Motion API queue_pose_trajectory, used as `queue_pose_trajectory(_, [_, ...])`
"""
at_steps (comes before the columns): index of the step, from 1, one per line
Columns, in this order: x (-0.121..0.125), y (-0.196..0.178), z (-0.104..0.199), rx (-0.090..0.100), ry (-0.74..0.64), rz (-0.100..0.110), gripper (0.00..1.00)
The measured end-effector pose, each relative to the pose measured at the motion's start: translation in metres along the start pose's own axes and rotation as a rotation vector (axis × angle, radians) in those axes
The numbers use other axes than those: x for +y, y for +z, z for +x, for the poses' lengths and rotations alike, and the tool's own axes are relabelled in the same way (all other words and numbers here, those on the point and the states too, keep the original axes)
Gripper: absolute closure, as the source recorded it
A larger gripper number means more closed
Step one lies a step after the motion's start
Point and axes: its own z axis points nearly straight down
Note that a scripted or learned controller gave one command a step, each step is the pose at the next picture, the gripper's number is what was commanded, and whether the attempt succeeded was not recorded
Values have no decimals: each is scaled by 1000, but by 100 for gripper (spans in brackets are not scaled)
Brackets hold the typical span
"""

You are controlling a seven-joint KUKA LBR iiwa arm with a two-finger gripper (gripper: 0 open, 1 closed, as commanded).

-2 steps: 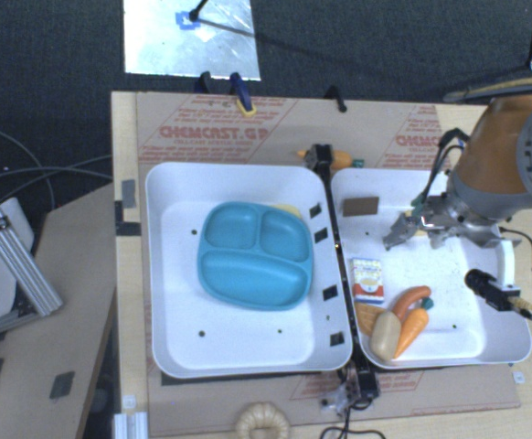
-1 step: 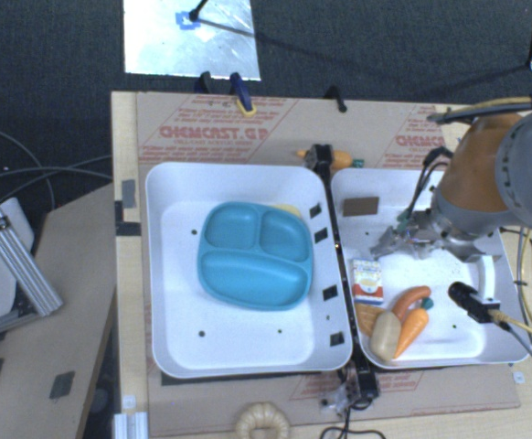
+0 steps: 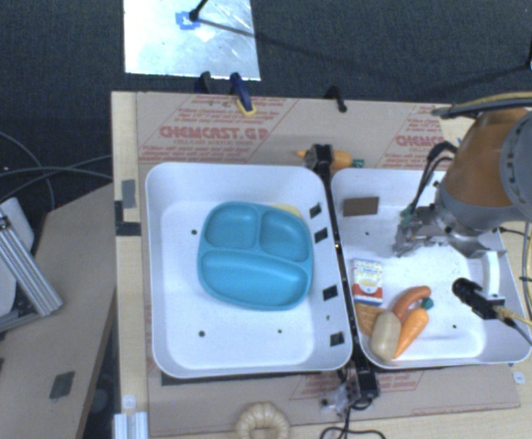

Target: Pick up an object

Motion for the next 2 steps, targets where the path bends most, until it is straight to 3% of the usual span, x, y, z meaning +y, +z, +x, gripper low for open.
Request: queue_pose_trajectory(2, [9, -88, -2, -1, -4, -2, 100])
